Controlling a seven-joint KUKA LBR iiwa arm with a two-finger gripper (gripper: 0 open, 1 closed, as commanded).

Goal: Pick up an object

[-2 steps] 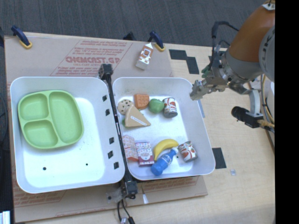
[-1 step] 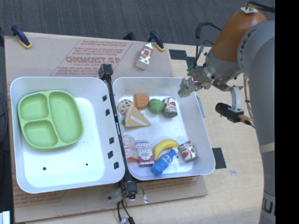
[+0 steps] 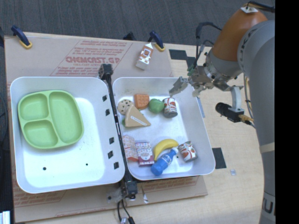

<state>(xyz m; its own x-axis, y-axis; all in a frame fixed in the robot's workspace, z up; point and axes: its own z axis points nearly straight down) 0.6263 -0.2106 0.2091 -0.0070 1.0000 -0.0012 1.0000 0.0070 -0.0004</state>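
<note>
The gripper [image 3: 180, 86] is hovering over the right bin's [image 3: 205, 139] top edge, fingers spread and holding nothing. The can [image 3: 170, 107] is sitting just below it, touching a lime [image 3: 156, 105], so a descent could be nudging both or clipping the rim
</note>
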